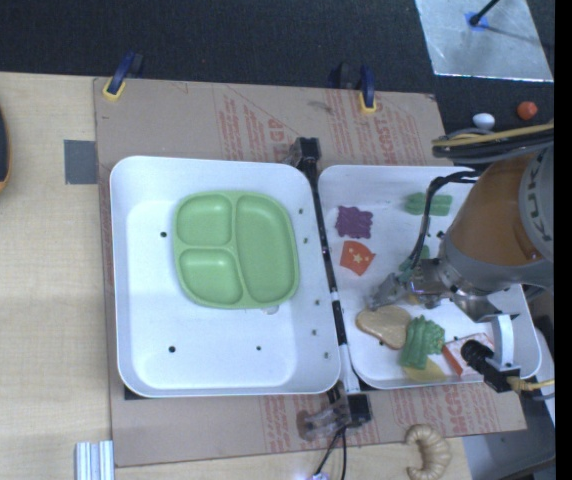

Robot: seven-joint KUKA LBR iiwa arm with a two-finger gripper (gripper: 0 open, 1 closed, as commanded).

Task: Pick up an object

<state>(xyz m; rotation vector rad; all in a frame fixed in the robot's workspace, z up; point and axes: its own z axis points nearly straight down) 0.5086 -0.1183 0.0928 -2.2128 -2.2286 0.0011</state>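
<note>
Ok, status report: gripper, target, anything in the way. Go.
Gripper low in right bin, beside tan piece, nothing seen held. Red square and purple piece lie close by. Green divided plate sits in left bin.

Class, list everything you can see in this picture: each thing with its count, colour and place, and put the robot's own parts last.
white bins: 2, white, side by side on the bench
divided plate: 1, light green, in the left bin
purple piece: 1, purple, right bin, upper left
red piece: 1, red, right bin, below the purple piece
green piece: 1, green, right bin, top
tan piece: 1, tan, right bin, lower part
green toy: 1, dark green, beside the tan piece
clamps: 2, blue and yellow, far edge
arm: 1, grey and orange, over the right bin
gripper: 1, grey, above the tan piece
</note>
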